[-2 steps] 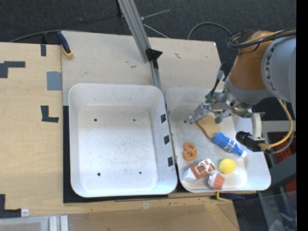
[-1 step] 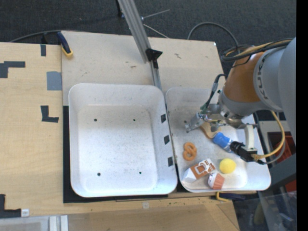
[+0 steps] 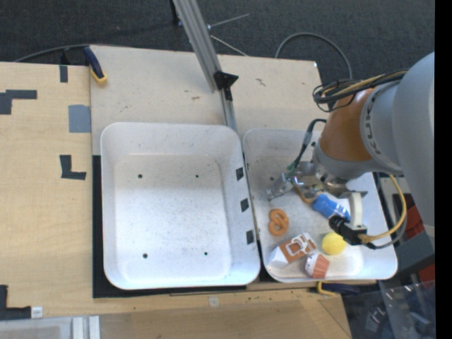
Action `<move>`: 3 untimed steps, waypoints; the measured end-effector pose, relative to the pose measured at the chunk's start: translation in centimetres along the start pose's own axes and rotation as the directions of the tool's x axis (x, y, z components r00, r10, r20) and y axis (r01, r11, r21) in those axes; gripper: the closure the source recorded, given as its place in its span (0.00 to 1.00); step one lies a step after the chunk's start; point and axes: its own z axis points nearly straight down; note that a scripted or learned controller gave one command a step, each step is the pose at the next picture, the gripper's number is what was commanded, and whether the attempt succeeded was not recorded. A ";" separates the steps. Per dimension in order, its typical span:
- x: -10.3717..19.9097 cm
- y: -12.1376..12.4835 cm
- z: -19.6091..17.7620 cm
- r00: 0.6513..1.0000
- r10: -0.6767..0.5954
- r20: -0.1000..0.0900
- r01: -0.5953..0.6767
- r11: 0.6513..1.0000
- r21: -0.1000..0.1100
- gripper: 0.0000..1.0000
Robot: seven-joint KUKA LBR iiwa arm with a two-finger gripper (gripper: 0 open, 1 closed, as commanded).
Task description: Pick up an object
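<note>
The arm reaches in from the right, and my gripper hangs low over the middle of the right bin. Its metal fingers point left and look spread, with nothing between them. Just below the gripper lies an orange pretzel-shaped piece. To its right sits a blue object, partly under the wrist. A yellow ball, an orange-and-white box and a small orange-and-white cup lie near the bin's front edge.
The left bin sits beside the right one, sharing a raised rim. A metal pole slants in from the top to the bins' back edge. Cables loop behind the arm at the upper right.
</note>
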 end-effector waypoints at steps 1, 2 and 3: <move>0.1 0.1 -1.3 1.000 -0.001 -0.002 0.001 1.000 -0.002 1.00; 0.0 -0.5 -7.2 1.000 0.000 -0.005 0.000 1.000 0.000 1.00; -0.9 0.1 -12.9 1.000 -0.001 -0.004 0.001 1.000 -0.002 1.00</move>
